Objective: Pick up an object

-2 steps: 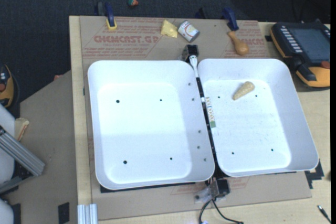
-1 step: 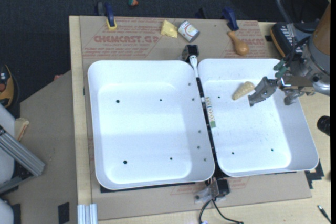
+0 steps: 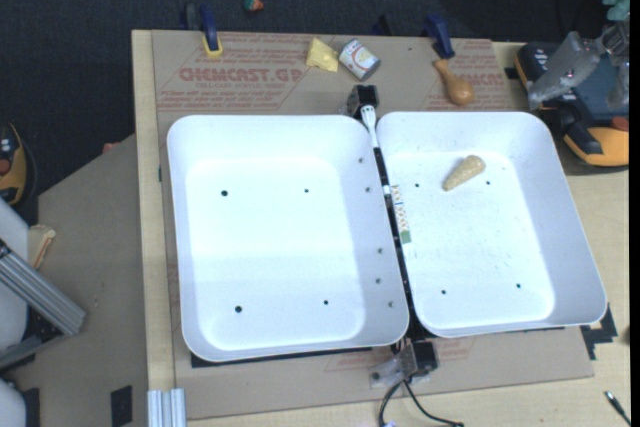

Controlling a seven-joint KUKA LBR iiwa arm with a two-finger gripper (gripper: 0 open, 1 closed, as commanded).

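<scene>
Plainly, the move turns on how the tan lump [image 3: 463,172] lies from the gripper [image 3: 562,73]. I take the gripper to be the blurred grey shape past the far right corner of the right bin [image 3: 575,245], outside the bin wall. From there the lump sits down and to the left in the camera view, in toward the middle of the bench, with the bin's rim between the two. Only one arm is at work, so nearness between arms is no question. How wide the gripper stands I cannot tell, since that corner is too blurred, and nothing shows held in it. The lump rests on the floor of the right bin, in its far half and a little left of centre, apart from every wall. It is a pale, sandy brown and is rounded and tapered, thick at its upper right end and narrowing to a blunt tip at its lower left. Its long axis therefore runs on a slant across the bin, and I judge a grasp would best close across that slant. Fine dark specks dot the floor around it. On the brown board [image 3: 250,75] behind the bins lie a yellow wedge [image 3: 322,55], a small pale box [image 3: 359,60] and a tan knob [image 3: 455,85], all well apart from the lump.
</scene>
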